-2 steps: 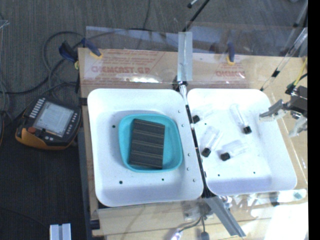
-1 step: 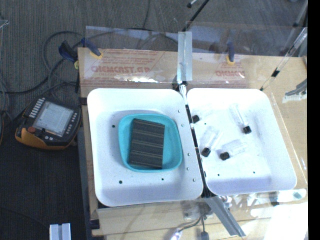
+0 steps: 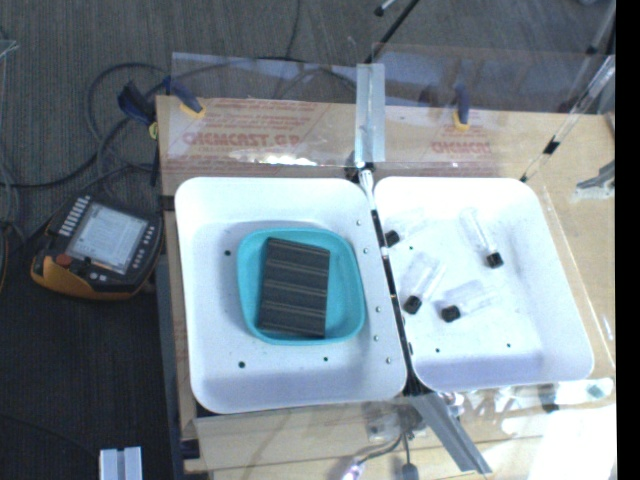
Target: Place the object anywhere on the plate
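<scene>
While the dark ribbed block (image 3: 294,288) lies on the teal plate (image 3: 348,293) in the left bin (image 3: 200,268), we see clear vials (image 3: 478,236) scattered right of centre. We cannot tell the claw's state.

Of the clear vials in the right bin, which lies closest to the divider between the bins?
The vial at the bin's upper left, black cap almost touching the divider; the others lie farther right.

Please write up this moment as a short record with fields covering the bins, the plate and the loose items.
left bin: holds a teal plate
on plate: dark ribbed block, lying flat, roughly centred
right bin: holds several clear vials with black caps, scattered, lying on their sides
beside bench: teach pendant on the floor, left of the bins
task state: block appears placed on the plate
</scene>
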You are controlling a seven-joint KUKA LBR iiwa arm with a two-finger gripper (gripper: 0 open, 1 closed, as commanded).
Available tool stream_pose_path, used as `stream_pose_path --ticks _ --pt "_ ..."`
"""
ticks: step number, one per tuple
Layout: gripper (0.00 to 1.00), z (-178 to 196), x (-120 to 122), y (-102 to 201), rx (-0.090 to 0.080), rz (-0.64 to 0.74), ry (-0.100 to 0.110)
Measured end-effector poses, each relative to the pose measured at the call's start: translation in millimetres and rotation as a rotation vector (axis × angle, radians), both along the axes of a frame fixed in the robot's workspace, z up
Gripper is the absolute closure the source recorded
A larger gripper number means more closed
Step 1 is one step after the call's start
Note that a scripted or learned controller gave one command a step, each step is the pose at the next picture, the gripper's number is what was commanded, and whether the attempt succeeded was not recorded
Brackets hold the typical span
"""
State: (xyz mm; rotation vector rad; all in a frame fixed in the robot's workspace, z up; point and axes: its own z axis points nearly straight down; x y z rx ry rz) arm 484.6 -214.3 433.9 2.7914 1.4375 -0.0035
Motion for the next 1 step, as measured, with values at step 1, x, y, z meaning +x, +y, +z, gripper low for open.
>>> stream_pose_path --ticks 1 --pt "0.0 -0.2 6.8 -0.7 0.0 -0.097 0.0"
